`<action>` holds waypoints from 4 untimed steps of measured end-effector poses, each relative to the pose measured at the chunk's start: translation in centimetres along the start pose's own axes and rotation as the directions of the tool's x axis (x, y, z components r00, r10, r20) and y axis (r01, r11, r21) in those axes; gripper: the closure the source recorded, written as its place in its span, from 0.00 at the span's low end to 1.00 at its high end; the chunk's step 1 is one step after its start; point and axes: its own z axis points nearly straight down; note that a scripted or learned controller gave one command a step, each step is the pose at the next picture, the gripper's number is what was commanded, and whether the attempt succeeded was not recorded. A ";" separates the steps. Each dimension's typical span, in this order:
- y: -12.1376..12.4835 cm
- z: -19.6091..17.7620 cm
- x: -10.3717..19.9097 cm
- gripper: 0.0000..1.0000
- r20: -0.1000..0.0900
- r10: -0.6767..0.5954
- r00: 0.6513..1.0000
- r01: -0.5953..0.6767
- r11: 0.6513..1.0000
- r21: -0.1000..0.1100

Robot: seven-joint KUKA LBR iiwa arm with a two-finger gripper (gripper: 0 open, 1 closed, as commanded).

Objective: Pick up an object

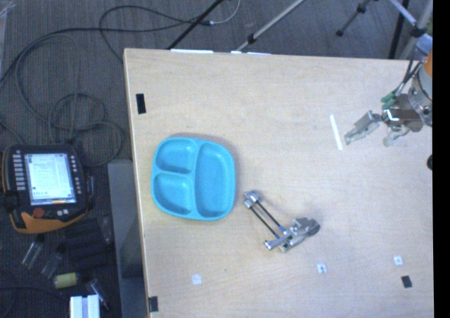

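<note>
Overhead: silver two-finger gripper point(365, 129) at 3 o'clock, fingers spread, grasping nothing. Blue three-compartment plastic tray point(195, 178) left of centre; metal clamp tool point(280, 223) at tray's 4 o'clock.

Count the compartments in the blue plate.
3. The blue divided plate on the wooden bench has two small compartments on its left side, one at upper left and one at lower left, and one large compartment along the right.
</note>
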 end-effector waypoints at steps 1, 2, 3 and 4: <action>1.9 -9.3 5.9 0.00 0.002 0.136 0.991 -0.136 0.991 -0.001; 3.1 -15.4 10.7 0.00 0.002 0.253 0.968 -0.253 0.968 -0.001; 3.2 -16.3 10.6 1.00 0.008 0.253 0.967 -0.253 0.967 0.002; 4.5 -15.8 9.6 1.00 0.002 0.383 0.924 -0.383 0.924 0.000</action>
